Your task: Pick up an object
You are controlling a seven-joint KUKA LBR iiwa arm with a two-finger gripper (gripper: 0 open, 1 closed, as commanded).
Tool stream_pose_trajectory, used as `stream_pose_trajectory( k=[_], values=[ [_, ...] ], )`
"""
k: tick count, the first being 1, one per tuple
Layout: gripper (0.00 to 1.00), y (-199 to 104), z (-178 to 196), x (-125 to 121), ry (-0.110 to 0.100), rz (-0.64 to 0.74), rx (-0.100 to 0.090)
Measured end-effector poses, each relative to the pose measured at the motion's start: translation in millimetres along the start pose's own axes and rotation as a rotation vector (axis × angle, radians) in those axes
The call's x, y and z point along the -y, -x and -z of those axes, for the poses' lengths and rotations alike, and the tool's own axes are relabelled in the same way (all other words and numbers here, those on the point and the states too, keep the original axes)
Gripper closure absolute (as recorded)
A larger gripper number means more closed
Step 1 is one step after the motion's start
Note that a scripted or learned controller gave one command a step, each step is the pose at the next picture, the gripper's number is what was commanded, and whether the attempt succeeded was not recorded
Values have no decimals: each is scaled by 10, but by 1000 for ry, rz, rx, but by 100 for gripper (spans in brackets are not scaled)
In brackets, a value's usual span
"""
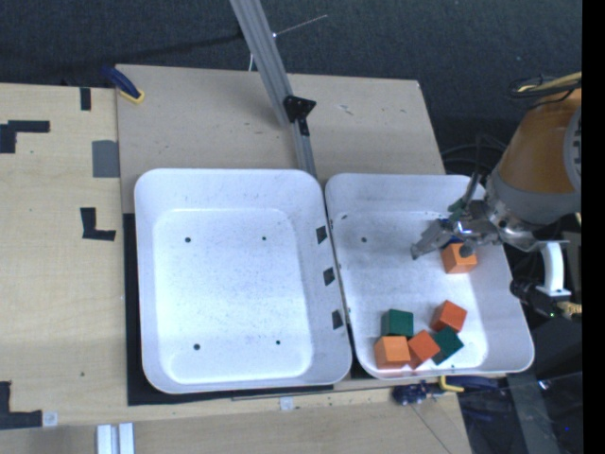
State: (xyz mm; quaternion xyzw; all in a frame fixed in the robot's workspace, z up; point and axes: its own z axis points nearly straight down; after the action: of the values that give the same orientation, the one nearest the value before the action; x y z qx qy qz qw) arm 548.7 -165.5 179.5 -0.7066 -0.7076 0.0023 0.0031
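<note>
Overhead slanted view of two shallow white bins side by side on a wooden bench. The left bin [232,282] sits at centre frame. The right bin [373,220] holds small blocks. The grey arm with its orange band [539,154] enters from the right edge, and its gripper [452,236] hangs over the upper right part of the right bin. Just below and touching the gripper's tip lies an orange cube [460,258]; whether the fingers are spread or closed around it cannot be told from this angle. Near the bin's lower edge sits a cluster: a green block [398,323], orange blocks [391,351] and [451,315], a red-orange one [424,347] and a dark green one [448,344]. To grasp well, the gripper probably should centre squarely over the lone orange cube, straddle its flat sides, then close before lifting straight up
</note>
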Motion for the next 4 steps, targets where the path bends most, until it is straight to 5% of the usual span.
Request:
stream_pose_trajectory(
  k=[1,2,4],
  values=[
    [0,-47,-504,-75,1,1,1],
    [100,-49,-375,-87,5,2,0],
    [100,-117,406,-129,10,1,2]
  ],
)
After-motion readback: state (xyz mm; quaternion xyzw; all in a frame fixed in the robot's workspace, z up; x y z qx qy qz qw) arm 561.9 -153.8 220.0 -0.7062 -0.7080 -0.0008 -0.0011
